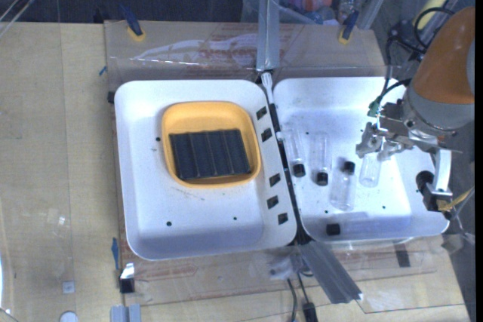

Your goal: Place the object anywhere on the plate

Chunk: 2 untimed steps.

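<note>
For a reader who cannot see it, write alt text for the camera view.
A grey and orange robot arm reaches from the right, its gripper over the right white bin, above small clear vials lying there. The left white bin holds a yellow plate carrying a dark ridged block.

**Inspector A:** Access over the plate (210, 142)?

**Inspector B:** Open from above. A dark ribbed slab (209, 153) lies on its middle; the yellow rim shows bare all round it. Bare white bin floor lies left of the plate and on its near side.

**Inspector A:** Right of the plate?

**Inspector B:** The divider (273, 154), with black clips, runs between the bins. Beyond it, clear vials (341, 192) with dark caps lie scattered on the right bin (332, 90). The arm (445, 79) hangs over that bin's right side, gripper (371, 154) low beside the vials.
</note>
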Each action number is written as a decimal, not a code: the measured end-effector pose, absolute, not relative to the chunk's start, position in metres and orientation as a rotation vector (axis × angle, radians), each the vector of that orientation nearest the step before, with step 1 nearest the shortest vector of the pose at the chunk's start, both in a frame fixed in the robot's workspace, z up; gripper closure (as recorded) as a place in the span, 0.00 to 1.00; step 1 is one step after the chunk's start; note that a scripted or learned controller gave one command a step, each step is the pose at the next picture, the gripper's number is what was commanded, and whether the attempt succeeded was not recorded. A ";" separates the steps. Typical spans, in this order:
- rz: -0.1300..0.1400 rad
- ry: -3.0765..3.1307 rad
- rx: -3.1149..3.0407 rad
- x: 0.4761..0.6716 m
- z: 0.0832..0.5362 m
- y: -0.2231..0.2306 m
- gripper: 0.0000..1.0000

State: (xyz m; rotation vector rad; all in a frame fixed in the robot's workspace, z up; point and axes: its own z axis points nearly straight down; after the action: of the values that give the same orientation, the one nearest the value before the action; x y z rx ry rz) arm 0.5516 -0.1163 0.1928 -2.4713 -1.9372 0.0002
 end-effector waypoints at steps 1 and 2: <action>0.000 -1.937 -2.471 0.552 0.193 -0.116 0.00; 0.000 -2.303 -2.139 0.615 0.240 -0.154 0.00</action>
State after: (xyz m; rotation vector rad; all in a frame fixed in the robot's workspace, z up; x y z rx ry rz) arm 0.6154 -0.1539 0.2398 -2.1393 -2.3035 -0.0002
